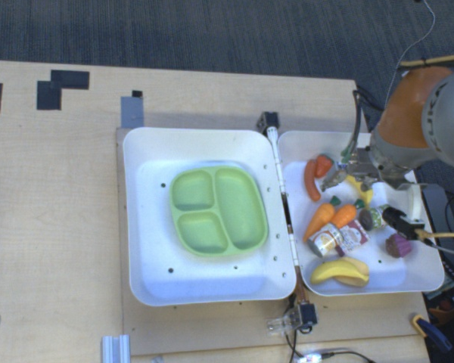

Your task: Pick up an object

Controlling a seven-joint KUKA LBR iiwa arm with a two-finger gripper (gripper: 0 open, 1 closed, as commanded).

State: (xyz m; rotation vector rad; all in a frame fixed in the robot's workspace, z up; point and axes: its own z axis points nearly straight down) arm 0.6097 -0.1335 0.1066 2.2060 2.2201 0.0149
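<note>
A light wooden bench (53,225) fills most of the frame beneath a strip of dark grey carpet (197,17) along the top, with black blocks (60,88) at the upper left of the frame. Two shallow white bins sit side by side at centre: the left bin (147,278) holds a green three-compartment tray (218,209), while the right bin (431,277) is crowded with toy food. A yellow banana (342,271) lies near the right bin's lower edge, two orange carrots (329,216) lie tilted at its middle, a red pepper-like piece (312,175) lies at its upper left, a small packet with a red-and-white label (339,240) rests just above the banana, and a purple piece (398,244) sits toward the right side. The label's writing is too small to read. The grey arm with its orange band (408,116) reaches in from the right of the frame, its gripper (350,174) low over the upper part of the right bin, beside a yellow object; whether it is parted or closed cannot be told from this view
</note>
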